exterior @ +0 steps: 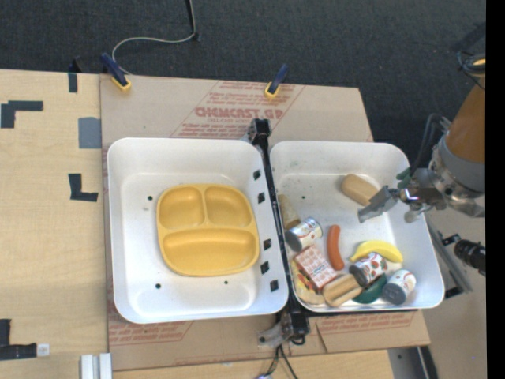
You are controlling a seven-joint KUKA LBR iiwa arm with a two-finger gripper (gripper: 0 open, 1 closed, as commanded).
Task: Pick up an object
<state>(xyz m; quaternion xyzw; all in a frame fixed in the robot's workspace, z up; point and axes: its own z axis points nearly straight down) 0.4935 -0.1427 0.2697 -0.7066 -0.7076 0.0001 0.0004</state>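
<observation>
Over the right bin's [347,150] right edge, the gripper [387,200] hangs with its two fingers spread open and nothing between them; one grey finger [375,206] points toward the bin's middle. A tan bread roll [360,188] lies just beside that finger, near the bin's back wall. Along the front edge cluster a banana [377,250], a sausage [334,245], small cans [305,232] and a carton [314,268]. A yellow divided plate [208,230] sits centred in the left bin [126,212].
</observation>
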